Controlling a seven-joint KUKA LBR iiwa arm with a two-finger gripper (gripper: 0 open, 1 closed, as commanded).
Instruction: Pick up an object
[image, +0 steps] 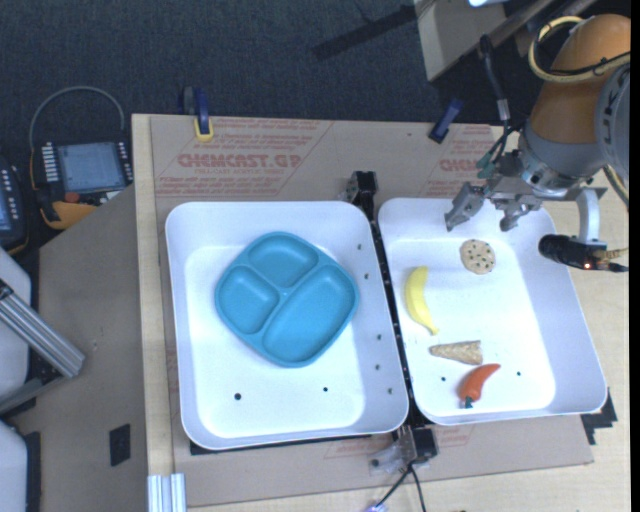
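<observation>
- Red pepper (479, 383) lies nearest in the right bin (560, 400), long axis slanting up to the right.
- Tan wedge (457, 351) lies crosswise; banana (420, 298) runs near-to-far.
- Cookie (478, 257) is likeliest the target.
- Gripper (490, 208) hovers just beyond it, spread wide, holding nothing.

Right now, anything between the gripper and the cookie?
No. In the camera view the gripper hangs just above the cookie, with bare white floor of the right bin between them. The banana lies off to the side.
</observation>
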